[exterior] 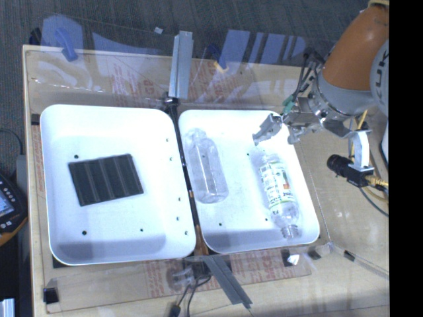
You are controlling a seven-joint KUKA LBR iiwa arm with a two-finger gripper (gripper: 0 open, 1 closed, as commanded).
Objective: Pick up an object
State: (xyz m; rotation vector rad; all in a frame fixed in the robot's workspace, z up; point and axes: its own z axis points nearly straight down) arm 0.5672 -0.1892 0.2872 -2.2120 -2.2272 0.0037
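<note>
Lying nearest the camera in the right-hand bin [211, 243], a labelled clear bottle [277, 193] rests on its side along the bin's right wall, its cap toward the front edge and its white label with red and green print facing up. Just left of it, well apart, a second clear bottle [206, 165] without a label lies lengthwise beside the divider between the two bins. Across that divider, the left-hand bin [59, 243] holds a dark ribbed rectangular pad [106, 179], lying flat and slightly turned near the bin's middle.

Farther back, the gripper [279, 128] hangs over the rear right corner of the right-hand bin, above and behind the labelled bottle and touching neither bottle. Its two metal fingers [264, 129] appear slightly parted, with nothing between them. Behind it the grey arm [344, 101] with its orange band [353, 48] reaches in from the right. At the far edge of the bench [99, 68], a grey upright post [180, 61] stands behind the seam of the bins.
</note>
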